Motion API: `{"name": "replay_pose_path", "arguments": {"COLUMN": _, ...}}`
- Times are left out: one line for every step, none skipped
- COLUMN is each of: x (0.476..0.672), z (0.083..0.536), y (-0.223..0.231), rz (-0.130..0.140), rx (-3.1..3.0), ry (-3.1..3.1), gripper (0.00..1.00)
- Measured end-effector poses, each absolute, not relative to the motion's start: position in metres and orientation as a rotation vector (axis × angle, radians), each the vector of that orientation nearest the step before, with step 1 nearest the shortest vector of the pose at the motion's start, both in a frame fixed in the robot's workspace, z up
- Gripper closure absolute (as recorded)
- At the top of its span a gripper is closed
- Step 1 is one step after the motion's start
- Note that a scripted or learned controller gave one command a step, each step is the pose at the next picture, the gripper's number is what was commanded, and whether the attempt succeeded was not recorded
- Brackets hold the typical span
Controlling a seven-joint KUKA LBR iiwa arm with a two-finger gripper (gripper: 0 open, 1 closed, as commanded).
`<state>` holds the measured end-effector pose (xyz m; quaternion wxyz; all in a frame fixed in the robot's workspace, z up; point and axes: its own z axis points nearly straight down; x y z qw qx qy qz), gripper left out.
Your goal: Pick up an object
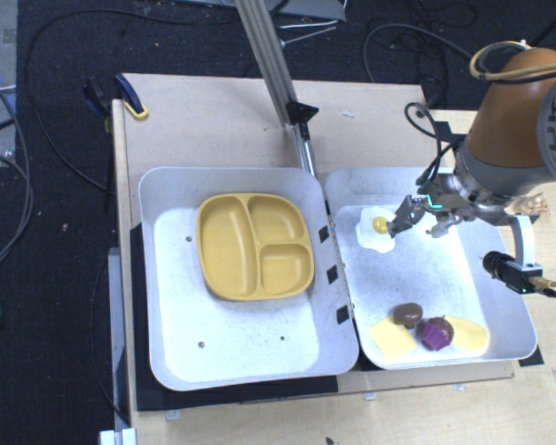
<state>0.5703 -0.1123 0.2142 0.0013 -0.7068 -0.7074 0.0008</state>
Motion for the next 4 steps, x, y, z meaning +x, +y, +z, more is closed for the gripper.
{"name": "replay_pose_path", "arguments": {"x": 0.571, "z": 0.215, "y": -0.112, "rz": 0.0, "rx": -2.22, "ry": -2.222, "gripper": 0.0}}
{"name": "replay_pose_path", "arguments": {"x": 0.578, "z": 0.155, "y": -0.11, "rz": 0.003, "rx": -2.219, "ry": -2.22, "gripper": 0.0}}
{"name": "replay_pose_path", "arguments": {"x": 0.584, "z": 0.094, "y": -0.108, "rz": 0.002, "rx": -2.22, "ry": -2.22, "gripper": 0.0}}
{"name": "replay_pose_path", "arguments": {"x": 0.584, "z": 0.093, "y": -0.108, "rz": 0.0, "rx": -2.223, "ry": -2.221, "gripper": 0.0}}
